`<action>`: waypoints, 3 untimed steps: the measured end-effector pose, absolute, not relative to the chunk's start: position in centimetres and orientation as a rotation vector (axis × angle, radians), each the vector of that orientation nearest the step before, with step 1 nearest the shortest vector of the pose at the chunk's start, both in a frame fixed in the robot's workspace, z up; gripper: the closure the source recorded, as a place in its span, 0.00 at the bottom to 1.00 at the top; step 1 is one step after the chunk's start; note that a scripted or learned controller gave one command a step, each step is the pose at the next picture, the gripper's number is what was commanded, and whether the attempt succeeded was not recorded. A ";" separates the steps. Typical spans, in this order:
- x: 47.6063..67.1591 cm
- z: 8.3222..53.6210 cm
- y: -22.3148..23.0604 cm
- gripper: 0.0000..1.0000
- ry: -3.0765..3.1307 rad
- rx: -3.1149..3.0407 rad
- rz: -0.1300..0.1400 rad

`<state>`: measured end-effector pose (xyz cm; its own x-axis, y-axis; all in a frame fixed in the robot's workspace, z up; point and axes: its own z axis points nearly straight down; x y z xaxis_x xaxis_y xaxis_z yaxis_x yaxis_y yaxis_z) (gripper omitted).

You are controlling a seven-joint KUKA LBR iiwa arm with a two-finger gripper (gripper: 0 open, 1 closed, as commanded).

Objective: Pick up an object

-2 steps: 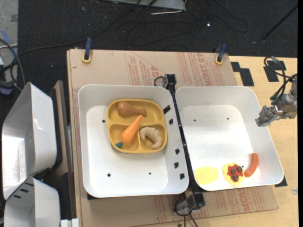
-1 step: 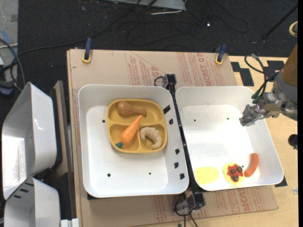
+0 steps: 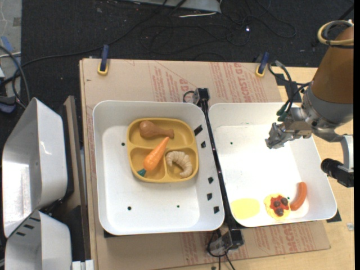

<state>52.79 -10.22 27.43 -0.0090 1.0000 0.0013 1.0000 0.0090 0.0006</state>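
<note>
White bins (image 3: 112, 207) on cardboard-topped bench (image 3: 157, 77)

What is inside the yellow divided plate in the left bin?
The yellow plate holds three toy foods, one per compartment: a drumstick at the top, a carrot at lower left, a shrimp at lower right. The plate floor beneath each food is covered.
</note>
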 end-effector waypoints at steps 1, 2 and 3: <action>52.8 26.5 -5.9 1.00 -2.229 -2.213 -0.001; 53.4 25.0 -0.8 1.00 -2.228 -2.211 0.002; 54.0 25.0 4.1 1.00 -2.230 -2.212 -0.001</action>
<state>53.99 4.14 25.01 -0.0083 1.0000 0.0008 1.0000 0.0083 0.0005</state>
